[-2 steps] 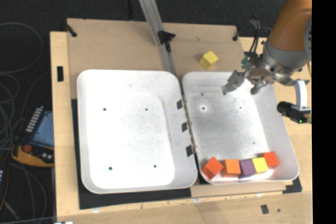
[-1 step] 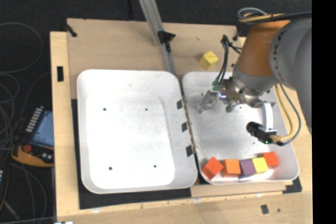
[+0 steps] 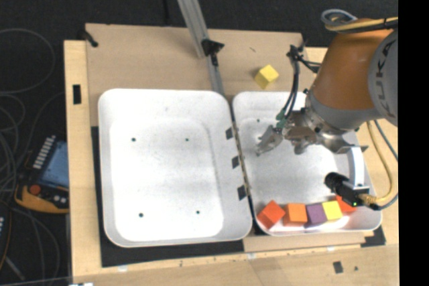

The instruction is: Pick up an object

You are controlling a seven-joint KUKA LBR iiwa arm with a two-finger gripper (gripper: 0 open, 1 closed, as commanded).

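Along the near wall of the right bin lies a row of small blocks: an orange-red block, an orange block, a purple block, a yellow block and a red piece partly behind a black part of the arm. My gripper hangs over the middle of the right bin, well above and behind that row. Its fingers are spread apart and nothing sits between them. A yellow cube rests on the bench outside the bins, beyond the right bin.
The left bin sits beside the right one, with black clips on the shared rim. A grey metal rail slants down from the top to the bins' far edge. Cables and a handheld pendant lie off the bench at left.
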